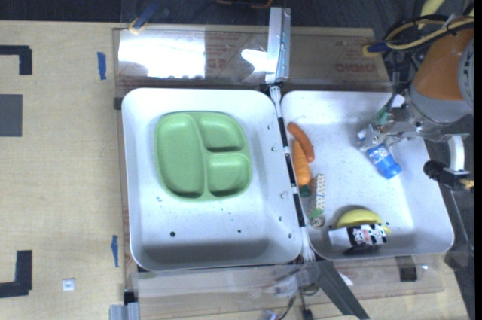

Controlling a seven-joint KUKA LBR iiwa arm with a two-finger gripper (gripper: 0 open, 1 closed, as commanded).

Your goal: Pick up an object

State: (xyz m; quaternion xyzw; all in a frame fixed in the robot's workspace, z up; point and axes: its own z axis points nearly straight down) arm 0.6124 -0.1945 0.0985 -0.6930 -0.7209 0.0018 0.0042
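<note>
Look to the right bin (422, 232): your gripper (379, 132) hangs over its upper right part, and whether it is parted or closed you cannot tell. A small blue object (385, 161) lies just below it, very close. The carrot (300, 153) rests by the left wall, well apart. The banana (358, 217) and a black-and-white item (366, 236) sit near the front wall.

Faint reddish print on the clear panel (226, 47) behind the bins is too blurred to read
</note>
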